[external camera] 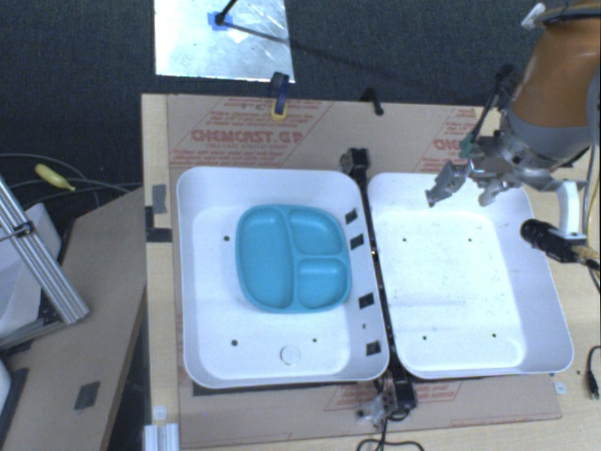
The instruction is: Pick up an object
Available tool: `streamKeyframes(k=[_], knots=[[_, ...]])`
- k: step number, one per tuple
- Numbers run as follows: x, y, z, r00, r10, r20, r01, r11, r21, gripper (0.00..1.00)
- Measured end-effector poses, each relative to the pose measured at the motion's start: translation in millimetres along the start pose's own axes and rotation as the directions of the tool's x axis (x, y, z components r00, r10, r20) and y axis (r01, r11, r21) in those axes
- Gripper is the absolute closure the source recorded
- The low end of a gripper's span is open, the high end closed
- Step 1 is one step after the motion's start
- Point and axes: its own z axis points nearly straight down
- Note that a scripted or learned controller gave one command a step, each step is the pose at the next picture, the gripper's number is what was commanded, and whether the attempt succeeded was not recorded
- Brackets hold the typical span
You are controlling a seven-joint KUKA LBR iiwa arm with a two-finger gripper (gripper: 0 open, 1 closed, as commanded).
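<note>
Dark carpeted flooring surrounds the worktop [235,125], on which two shallow white bins are seated side by side on a printed board. The left bin [202,252] carries the only candidate object, a blue divided plate [291,256], lying flat near the bin's centre, slightly toward 12 o'clock. The plate is noted as a rounded rectangle with three compartments, one long at 9 o'clock and two smaller at 3 o'clock, with a raised rim and smooth, glossy-looking plastic. The right bin [470,289] is recorded with a bare, lightly speckled floor. The end effector [467,186] is held above the right bin's rim at about 1 o'clock, well apart from the plate; its fingers are seen spread apart with nothing between them. This raised, open posture is judged to suit an approach not yet committed.
</note>
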Motion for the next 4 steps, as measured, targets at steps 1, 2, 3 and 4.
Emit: streamKeyframes(k=[1,2,3,4], knots=[[44.5,-79.9,-76.5,1.000,-0.005,-0.002,0.005,1.000,-0.005,0.00],[129.6,-112.4,-31.9,1.000,-0.009,-0.003,0.009,1.000,0.005,0.00],[148.7,-109.6,-210.2,1.000,-0.004,-0.004,0.004,1.000,-0.021,0.00],[147.9,-109.8,-212.1,1.000,-0.006,-0.001,0.006,1.000,-0.006,1.00]])
